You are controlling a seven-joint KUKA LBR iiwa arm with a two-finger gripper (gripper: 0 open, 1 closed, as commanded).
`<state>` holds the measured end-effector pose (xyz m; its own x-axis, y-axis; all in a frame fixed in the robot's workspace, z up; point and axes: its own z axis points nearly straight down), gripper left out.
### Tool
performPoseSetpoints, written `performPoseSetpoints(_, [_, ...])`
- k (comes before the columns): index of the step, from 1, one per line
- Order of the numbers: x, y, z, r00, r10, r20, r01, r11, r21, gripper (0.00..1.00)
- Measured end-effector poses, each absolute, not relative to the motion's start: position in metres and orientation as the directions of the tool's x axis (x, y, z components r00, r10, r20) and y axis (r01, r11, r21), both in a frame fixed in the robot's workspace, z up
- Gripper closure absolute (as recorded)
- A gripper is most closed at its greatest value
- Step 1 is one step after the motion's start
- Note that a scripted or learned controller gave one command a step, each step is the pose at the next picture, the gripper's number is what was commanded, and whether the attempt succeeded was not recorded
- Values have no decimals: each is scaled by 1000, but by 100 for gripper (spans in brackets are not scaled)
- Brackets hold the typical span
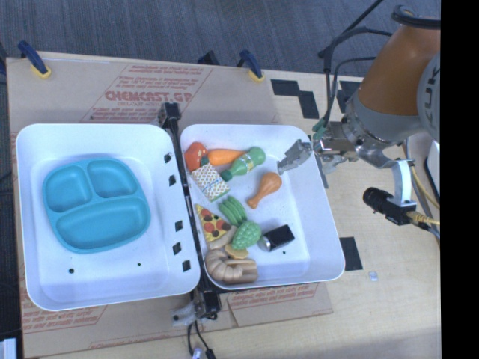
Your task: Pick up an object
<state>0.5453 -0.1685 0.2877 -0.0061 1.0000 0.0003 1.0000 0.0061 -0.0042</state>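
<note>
The gripper (294,158) is seen over the right bin's (318,200) far right corner, and nothing is held in it. Whether it is released or clenched cannot be told.

Toy foods are piled in the right bin. A chicken drumstick (264,188) is laid at a slant, thick end up toward the gripper. A carrot (224,156) is laid sideways beside a tomato (194,155). A green bottle (245,161), a pizza slice (212,224), a green pepper (232,209) and a black block (278,238) are seen too.

A blue divided plate (96,203) is kept in the left bin (45,283). Both bins are set on the desk (374,305).
</note>
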Motion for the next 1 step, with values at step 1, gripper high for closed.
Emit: performPoseSetpoints(1, [552, -146, 175, 88, 996, 1, 996, -88, -7, 0])
